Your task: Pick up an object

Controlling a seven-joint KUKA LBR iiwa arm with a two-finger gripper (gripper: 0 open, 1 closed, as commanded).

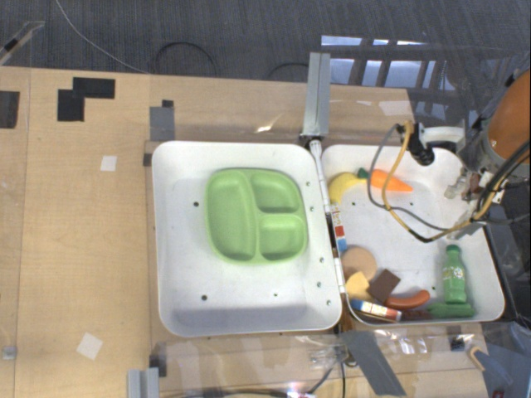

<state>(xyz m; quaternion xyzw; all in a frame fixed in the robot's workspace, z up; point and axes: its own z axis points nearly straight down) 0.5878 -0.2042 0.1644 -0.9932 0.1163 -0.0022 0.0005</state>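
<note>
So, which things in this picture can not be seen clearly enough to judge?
- Tool: camera view, dark and small among cables; its state cannot be told.
- Arm: cut by the right edge.
- Toys in the right bin's near corner: overlapping; the small marker-like item is unidentifiable.

Wooden bench [75, 247] (black-marked) against dark carpet [207, 15].

Slanted overhead view of both bins [166, 247]

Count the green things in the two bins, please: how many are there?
2. A green divided plate lies in the middle of the left bin. A green bottle lies near the front right corner of the right bin. The pile beside it may hide more.
</note>
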